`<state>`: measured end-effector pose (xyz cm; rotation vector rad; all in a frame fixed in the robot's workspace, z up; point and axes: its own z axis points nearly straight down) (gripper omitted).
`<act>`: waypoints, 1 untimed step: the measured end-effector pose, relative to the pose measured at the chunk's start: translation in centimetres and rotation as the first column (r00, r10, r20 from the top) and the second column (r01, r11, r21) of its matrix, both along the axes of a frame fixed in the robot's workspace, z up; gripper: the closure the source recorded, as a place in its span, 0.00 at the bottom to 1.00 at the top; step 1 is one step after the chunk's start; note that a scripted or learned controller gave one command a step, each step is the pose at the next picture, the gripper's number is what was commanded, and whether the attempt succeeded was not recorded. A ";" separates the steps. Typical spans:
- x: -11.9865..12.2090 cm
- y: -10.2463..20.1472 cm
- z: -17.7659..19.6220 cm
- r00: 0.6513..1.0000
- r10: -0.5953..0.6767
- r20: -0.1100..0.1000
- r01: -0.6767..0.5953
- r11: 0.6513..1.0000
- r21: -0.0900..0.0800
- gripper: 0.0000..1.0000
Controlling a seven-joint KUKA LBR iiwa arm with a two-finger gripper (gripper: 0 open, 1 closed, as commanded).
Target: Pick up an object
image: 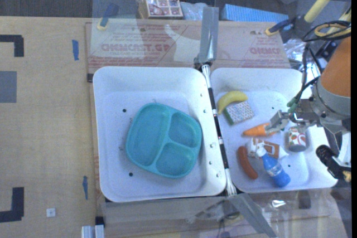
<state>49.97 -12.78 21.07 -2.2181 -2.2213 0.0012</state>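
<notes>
The right bin (262,76) holds several small objects: a yellow banana (230,100), a grey patterned sponge (240,113), an orange carrot (256,131), a brown-and-white carton (264,148), a red sausage (246,162), a blue bottle (275,170) and a small can (297,139). My gripper (281,121) reaches in from the right and hangs just right of the carrot's tip, above the can's left side. Its fingers look slightly apart with nothing between them. The orange-banded wrist (340,72) rises at the right edge.
The left bin (111,86) holds a teal divided plate (164,140). A clear panel and cardboard stand behind both bins. Cables and a yellow pole crowd the upper right beside the arm.
</notes>
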 end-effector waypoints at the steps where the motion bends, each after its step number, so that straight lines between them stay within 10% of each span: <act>1: 2.5 -1.4 -12.2 0.997 0.070 0.014 -0.070 0.998 -0.004 0.00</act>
